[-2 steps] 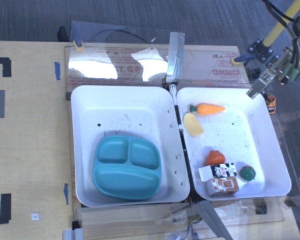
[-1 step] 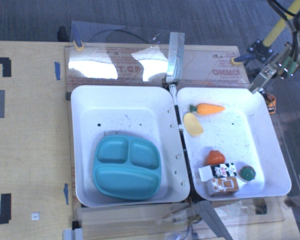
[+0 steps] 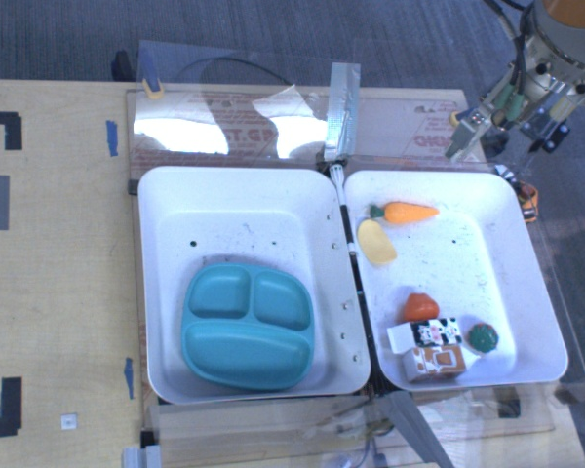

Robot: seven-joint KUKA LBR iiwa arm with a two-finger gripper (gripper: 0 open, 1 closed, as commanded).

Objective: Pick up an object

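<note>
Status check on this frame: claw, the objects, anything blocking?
Claw above the right bin's far rim, holding nothing visible. Carrot, yellow piece, carton lie untouched in that bin. Nothing in the way.

Robotics lab setup. Taped plywood tabletop w/ two white bins, robot arm above. Grey carpet floor.

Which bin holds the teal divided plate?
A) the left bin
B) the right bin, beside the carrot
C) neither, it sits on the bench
A: the teal divided plate lies in the left bin; the carrot is in the right bin.
</note>
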